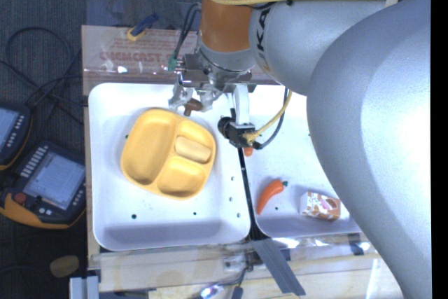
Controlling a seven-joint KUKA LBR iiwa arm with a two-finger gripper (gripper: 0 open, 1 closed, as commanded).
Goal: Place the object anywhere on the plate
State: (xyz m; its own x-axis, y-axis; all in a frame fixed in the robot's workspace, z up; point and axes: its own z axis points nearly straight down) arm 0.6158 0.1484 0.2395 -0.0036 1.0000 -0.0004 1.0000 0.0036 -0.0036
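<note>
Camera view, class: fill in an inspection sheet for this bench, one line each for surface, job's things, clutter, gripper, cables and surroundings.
Surface: two white bins side by side, left bin, right bin.
Job's things: yellow plate in the left bin; a tan bun-like piece lies in one compartment.
Clutter: orange carrot and small packet in the right bin.
Gripper: gripper above the plate's far edge; fingers unclear.
Cables: yellow cable loops below the wrist.
Surroundings: handheld controllers on the floor, left.
</note>
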